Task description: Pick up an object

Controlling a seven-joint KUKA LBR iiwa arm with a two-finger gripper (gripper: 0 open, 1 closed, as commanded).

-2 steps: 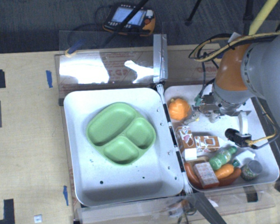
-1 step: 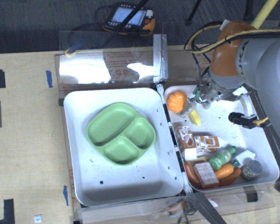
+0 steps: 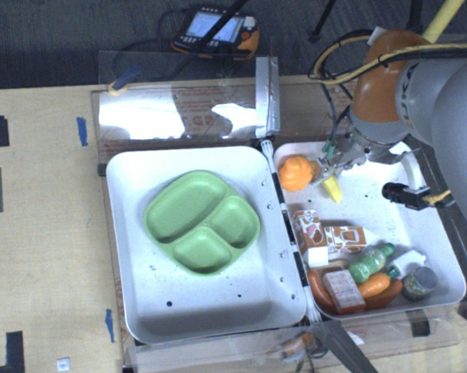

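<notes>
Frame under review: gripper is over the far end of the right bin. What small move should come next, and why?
Probably a short descent. The gripper hangs just above the small yellow piece, with the orange fruit close to its left, and nothing shows between the jaws. Lowering straight onto the yellow piece seems the nearest pick.

My scene is evenly and brightly lit from above. Strong glare washes out the clear panel (image 3: 177, 114) along the far edge of my table (image 3: 37, 235), and the white bin (image 3: 138, 300) on the left reads slightly blown out. Shadows are soft and short, pooling under the green plate (image 3: 202, 221). Detail is soft overall; small items blur together near the table's near right corner.
</notes>
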